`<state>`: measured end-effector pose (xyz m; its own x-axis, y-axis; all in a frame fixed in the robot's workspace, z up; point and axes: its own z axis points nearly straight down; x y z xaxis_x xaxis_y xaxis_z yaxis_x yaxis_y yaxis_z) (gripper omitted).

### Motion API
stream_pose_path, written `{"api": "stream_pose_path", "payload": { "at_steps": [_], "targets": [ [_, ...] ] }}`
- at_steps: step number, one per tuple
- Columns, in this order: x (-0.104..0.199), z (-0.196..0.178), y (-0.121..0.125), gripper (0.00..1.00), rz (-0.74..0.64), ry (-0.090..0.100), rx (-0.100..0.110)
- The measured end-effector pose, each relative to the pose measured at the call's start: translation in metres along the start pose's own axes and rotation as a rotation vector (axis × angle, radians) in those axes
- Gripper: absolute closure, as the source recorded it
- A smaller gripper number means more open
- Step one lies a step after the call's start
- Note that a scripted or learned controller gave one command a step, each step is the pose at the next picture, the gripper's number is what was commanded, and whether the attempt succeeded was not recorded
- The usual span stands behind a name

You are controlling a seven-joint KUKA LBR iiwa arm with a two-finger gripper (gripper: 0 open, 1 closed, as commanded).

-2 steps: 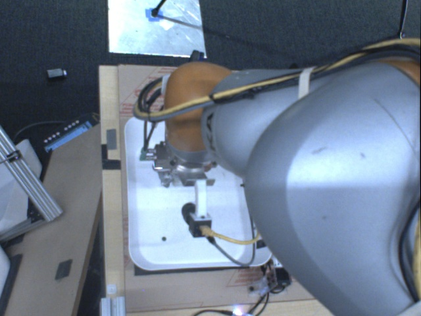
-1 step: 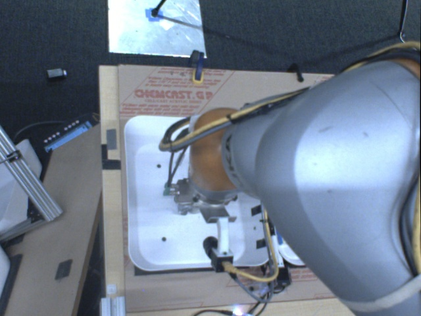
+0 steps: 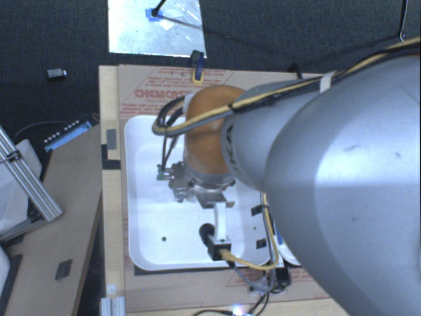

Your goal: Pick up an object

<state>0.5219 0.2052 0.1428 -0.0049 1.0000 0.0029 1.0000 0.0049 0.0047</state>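
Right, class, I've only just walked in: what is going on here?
A grey robot arm with an orange band reaches in from the right and hangs its two-finger gripper low over the left shallow white bin. A tiny dark speck lies on that bin's floor, nearer the front. Whether anything has been picked up cannot be told.

Robot arm [image 3: 342, 157]: broad, rounded links in smooth pale grey. Orange band [image 3: 207, 133]: glossy, bulbous collar above the wrist. Yellow cable [image 3: 368, 61]: runs along the upper link, held by a white strap [image 3: 325, 82]. Black cables [image 3: 164, 117]: looped beside the band. Wrist flange [image 3: 209, 180]: silver ring beneath the band. Tool [image 3: 172, 176]: dull grey metal.
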Motion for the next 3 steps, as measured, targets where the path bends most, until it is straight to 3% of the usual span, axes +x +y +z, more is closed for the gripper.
{"api": "stream_pose_path", "payload": {
  "at_steps": [1, 2, 3],
  "targets": [
    [0.032, -0.043, 0.007, 1.00, -0.002, 0.000, 0.000],
    [0.029, 0.043, -0.039, 1.00, 0.002, -0.006, 0.016],
    [0.030, -0.035, -0.034, 1.00, 0.002, 0.000, -0.001]
  ]
}}
